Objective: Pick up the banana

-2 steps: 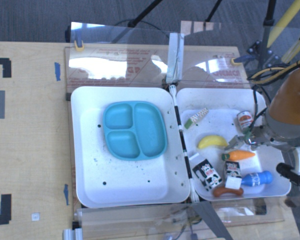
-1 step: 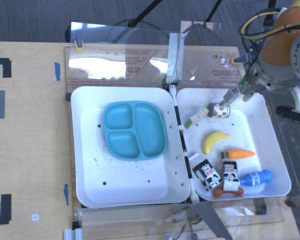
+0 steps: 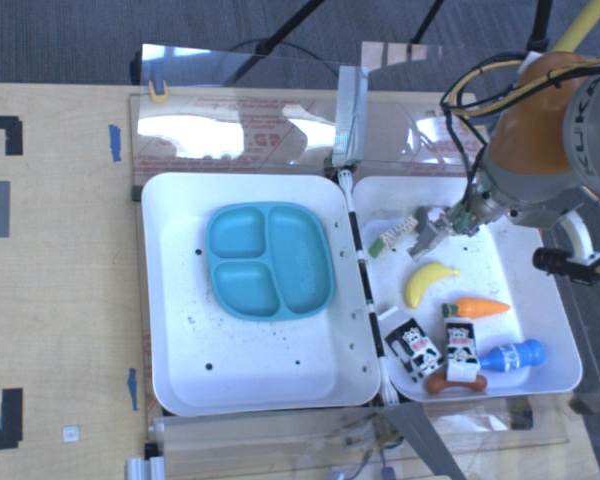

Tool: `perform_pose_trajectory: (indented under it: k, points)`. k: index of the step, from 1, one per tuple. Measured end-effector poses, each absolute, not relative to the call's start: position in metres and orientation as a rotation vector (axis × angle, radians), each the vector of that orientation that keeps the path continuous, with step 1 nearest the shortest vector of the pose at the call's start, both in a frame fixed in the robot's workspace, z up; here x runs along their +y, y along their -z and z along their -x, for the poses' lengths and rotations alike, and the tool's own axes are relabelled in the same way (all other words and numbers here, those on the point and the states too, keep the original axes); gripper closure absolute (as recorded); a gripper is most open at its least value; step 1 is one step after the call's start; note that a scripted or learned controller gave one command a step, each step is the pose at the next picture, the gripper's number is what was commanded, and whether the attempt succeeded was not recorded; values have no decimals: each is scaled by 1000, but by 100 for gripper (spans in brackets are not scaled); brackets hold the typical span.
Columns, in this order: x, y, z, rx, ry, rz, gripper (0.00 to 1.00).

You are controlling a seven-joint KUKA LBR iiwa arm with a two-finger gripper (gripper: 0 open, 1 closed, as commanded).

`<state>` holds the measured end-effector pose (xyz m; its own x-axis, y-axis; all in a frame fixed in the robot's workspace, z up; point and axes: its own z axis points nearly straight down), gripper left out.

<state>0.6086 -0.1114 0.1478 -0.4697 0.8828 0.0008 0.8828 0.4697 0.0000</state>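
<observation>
The banana (image 3: pixel 430 282) lies loose in the right bin (image 3: pixel 540 313), a smooth, curved yellow toy, probably plastic, just left of the orange carrot (image 3: pixel 477 308) and far of the two small cartons (image 3: pixel 412 347). The gripper (image 3: pixel 427 230) hangs just beyond it, toward the bin's far side; whether its fingers are spread or pressed together I cannot tell. To grasp well, the arm should likely come nearer, centre over the banana's thick middle, and close across its narrow width, since the glossy curve could slip out. A blue bottle (image 3: pixel 510 355) lies nearby. The left bin (image 3: pixel 175 368) holds a teal divided plate (image 3: pixel 270 260).
</observation>
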Motion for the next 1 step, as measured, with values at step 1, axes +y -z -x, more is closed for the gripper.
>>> perform_pose_trajectory:
  k: [1]
  points:
    - [-105, -94, -577, -2628, 0, 1720, 0]
